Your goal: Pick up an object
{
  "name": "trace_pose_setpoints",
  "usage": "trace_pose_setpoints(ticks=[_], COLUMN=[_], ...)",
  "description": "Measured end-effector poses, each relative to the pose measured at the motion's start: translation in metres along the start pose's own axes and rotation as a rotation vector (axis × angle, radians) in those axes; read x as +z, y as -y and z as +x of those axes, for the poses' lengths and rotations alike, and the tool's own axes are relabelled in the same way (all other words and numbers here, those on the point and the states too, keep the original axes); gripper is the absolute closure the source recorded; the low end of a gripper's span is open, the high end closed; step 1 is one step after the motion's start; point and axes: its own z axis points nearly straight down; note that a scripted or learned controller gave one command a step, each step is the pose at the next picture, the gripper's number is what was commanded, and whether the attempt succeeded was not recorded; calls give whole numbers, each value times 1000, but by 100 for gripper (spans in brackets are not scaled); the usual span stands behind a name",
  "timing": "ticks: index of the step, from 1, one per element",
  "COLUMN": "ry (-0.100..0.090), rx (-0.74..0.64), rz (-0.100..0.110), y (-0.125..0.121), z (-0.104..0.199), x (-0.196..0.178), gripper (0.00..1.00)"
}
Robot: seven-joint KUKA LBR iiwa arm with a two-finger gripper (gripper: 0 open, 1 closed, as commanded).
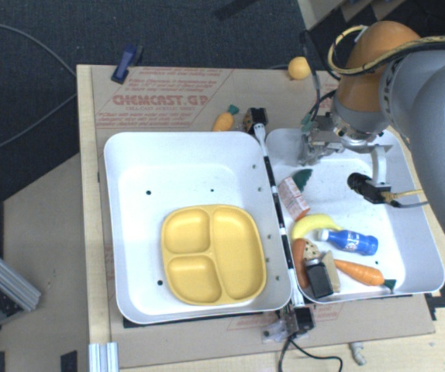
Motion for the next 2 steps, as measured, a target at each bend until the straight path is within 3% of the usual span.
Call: trace_pose_setpoints(ticks=[1, 2], ry=[0, -1], rx=[0, 2], rz=[1, 7], y=[0, 33], z=[0, -2], x=[0, 11], gripper=[0, 0])
